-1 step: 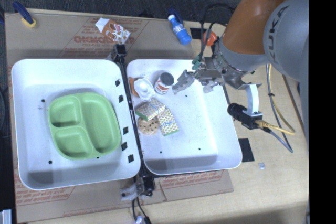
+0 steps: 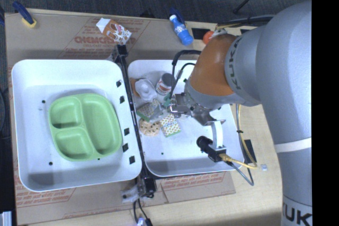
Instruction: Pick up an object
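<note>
Arm (image 2: 249,71): grey with an orange band, reaching in over the right bin (image 2: 185,166).
Gripper (image 2: 177,106): low over a cluster of small packets (image 2: 159,119) and a small bottle (image 2: 165,83) at the bin's left side; grip state cannot be told.
Left bin (image 2: 26,114): holds a green divided plate (image 2: 85,126).

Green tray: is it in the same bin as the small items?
No, the green tray sits in the left bin; small items are in the right.

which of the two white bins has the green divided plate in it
The left bin, the one away from the arm. The green plate lies in it, while the right bin holds a cluster of small packaged items under the end effector.
</note>
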Controlling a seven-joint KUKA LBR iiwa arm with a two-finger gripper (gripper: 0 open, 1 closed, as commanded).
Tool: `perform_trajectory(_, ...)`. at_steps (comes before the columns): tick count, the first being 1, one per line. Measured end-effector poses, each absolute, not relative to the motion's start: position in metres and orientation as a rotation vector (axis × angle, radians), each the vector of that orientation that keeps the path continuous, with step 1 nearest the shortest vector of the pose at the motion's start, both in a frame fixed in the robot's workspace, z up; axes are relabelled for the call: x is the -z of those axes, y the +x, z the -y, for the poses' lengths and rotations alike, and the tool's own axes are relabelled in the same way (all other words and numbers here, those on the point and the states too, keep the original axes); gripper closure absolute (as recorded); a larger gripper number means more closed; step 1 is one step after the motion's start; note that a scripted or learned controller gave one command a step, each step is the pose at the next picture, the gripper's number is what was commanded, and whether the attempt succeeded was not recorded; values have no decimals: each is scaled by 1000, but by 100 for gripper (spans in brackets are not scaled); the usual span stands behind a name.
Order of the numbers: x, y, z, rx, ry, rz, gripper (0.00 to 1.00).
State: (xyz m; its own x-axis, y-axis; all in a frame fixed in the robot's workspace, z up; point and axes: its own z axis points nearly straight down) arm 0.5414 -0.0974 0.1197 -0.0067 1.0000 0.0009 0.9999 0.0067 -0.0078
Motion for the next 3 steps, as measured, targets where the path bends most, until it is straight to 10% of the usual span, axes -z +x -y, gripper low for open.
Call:
perform_trajectory(1, -131, 543, 98, -8, -2207, 2230, 100)
perform_trajectory(2, -214, 484, 116, -1, -2216, 2225, 100)
perform_trajectory(3, -165, 537, 153, -5, -2214, 2226, 100)
